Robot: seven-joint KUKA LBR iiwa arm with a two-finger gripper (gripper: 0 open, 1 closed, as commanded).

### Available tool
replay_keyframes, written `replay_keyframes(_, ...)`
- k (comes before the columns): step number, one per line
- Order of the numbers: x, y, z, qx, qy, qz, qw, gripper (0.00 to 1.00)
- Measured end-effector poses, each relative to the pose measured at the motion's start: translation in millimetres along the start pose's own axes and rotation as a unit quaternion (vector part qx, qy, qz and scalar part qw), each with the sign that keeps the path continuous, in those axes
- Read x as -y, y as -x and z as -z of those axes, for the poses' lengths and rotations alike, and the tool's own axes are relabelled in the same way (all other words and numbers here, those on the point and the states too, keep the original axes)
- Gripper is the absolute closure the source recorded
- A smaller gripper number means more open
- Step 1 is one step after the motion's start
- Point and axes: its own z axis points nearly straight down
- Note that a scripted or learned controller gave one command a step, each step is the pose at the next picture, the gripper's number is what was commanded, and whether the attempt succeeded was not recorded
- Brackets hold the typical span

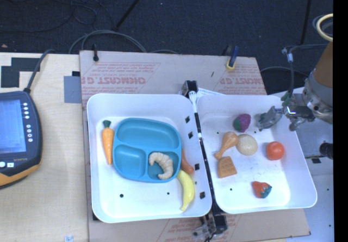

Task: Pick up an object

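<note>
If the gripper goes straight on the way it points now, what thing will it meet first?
The gripper points left from the right bin's far edge. Probably the purple toy comes first, just beyond it; its height above the bin is unclear.

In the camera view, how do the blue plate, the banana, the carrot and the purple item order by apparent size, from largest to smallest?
1. blue plate, clearly largest
2. banana and carrot: similar in length, too close to rank
3. purple item, smallest
</note>
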Motion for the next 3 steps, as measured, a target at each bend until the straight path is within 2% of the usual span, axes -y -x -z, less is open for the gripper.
replay_keyframes(1,-49,-59,-66,-0.001,-0.001,0.003,1.0,0.0)
replay_keyframes(2,-32,-69,-169,0.0,-0.001,0.0,1.0,0.0)
replay_keyframes(3,-33,-67,-154,0.0,-0.001,-0.002,1.0,1.0)
